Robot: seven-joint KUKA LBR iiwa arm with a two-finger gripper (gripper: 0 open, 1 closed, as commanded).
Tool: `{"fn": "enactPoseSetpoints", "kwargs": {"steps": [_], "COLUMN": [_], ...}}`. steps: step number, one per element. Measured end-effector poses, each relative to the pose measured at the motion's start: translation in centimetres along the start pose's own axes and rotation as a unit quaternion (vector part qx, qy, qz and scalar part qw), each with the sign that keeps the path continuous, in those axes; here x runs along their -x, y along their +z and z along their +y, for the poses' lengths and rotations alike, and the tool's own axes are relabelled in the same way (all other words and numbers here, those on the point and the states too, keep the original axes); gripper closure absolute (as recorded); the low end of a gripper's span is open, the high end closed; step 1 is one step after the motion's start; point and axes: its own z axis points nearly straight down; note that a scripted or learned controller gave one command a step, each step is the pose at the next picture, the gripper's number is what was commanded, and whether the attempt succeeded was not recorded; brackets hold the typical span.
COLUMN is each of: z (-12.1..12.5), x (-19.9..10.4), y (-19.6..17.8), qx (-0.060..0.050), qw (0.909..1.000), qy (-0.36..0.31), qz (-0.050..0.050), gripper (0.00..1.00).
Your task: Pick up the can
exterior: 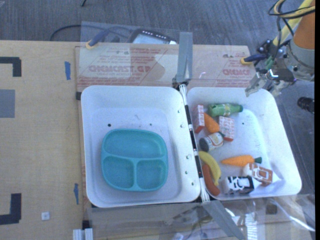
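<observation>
1. The can (212, 141) lies on its side in the right bin (287, 156), at its left wall among toy food.
2. The tool (263, 85) hovers off the far right corner, well apart from it; its grip state cannot be told (too blurred).
3. Approach step: travel over the can and descend.

A robotics lab, this; plywood bench (40, 134) marked with tape, two white bins (95, 99) of toy food, loose cables (290, 4) overhead.

Arm (305, 39) cut off at right edge; jaws too small to tell.
</observation>
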Motion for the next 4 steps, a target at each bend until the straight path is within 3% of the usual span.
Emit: {"fn": "enactPoseSetpoints", "kwargs": {"steps": [1,2,3,4], "z": [1.9,2.1,-0.1,-2.9], "x": [-2.0,1.1,-3.4,-8.8], "y": [11.1,13.4,9.4,14.0], "qx": [0.015,0.001,0.0,0.002], "qw": [0.9985,0.9919,1.0,1.0], "qy": [0.053,0.127,0.005,0.002], "qz": [-0.002,0.006,0.0,-0.001], "gripper": [0.0,0.0,0.0,0.0]}}
